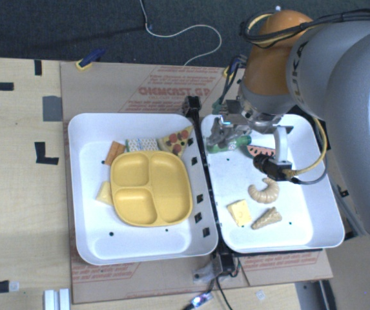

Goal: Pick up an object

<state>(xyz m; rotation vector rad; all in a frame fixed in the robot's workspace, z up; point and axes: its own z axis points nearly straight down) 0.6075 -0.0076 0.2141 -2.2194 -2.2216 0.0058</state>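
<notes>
Brown cardboard is lining the bench [172, 92] under two shallow white bins sitting side by side, w/ dark carpet and a thin white cable [172, 31] running behind. I'm reaching in from the right, my grey arm w/ its orange band [272, 50] hanging over the right bin [314, 234].

My gripper [226, 134] is hovering at the far left corner of the right bin, close to the divider btwn the bins. Something green [220, 146] is showing at the fingertips, but I can't tell if it's actually btwn them, nor whether they're spread or closed.

Objs in the right bin: a pale curled shrimp-like piece [264, 190] is lying mid-bin; just beside it toward the front, a tan cone-shaped piece [267, 219] is lying on its side; a small yellow block [239, 212] is sitting left of the cone, apart from it. A red watermelon-like slice [260, 151] is lying near my wrist.

Left bin [84, 173] is holding a yellow divided plate [151, 187], w/ small items partly tucked behind it: an orange-brown strip [114, 152], a pizza-like slice [177, 139], a pale yellow wedge [104, 192].
</notes>
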